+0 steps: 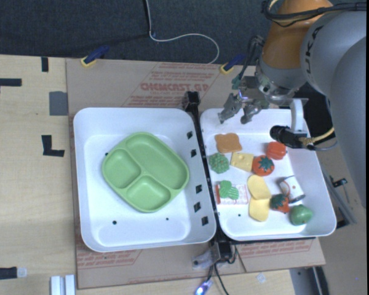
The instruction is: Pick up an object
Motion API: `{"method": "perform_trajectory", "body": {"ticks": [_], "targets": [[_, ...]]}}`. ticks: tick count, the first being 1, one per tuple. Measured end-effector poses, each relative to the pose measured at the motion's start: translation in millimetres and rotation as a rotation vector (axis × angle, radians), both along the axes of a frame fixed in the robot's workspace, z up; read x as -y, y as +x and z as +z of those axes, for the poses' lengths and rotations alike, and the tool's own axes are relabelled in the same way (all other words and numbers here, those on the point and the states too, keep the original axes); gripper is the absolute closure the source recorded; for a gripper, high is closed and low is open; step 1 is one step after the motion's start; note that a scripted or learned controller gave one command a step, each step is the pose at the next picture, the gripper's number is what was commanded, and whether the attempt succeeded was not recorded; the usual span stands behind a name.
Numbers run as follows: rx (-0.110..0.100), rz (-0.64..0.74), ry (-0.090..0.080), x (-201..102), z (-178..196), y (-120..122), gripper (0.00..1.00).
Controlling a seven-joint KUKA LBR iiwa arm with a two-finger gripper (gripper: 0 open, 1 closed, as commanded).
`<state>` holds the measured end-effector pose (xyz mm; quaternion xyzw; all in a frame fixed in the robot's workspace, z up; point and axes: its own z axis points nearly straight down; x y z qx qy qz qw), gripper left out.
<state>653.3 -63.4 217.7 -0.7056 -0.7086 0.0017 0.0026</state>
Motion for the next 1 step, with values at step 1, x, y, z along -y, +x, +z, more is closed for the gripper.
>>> {"method": "perform_trajectory", "body": {"ticks": [1], "targets": [[-0.002,-0.002,-0.001,-22.3,-5.7,-46.2,1.0]]}}
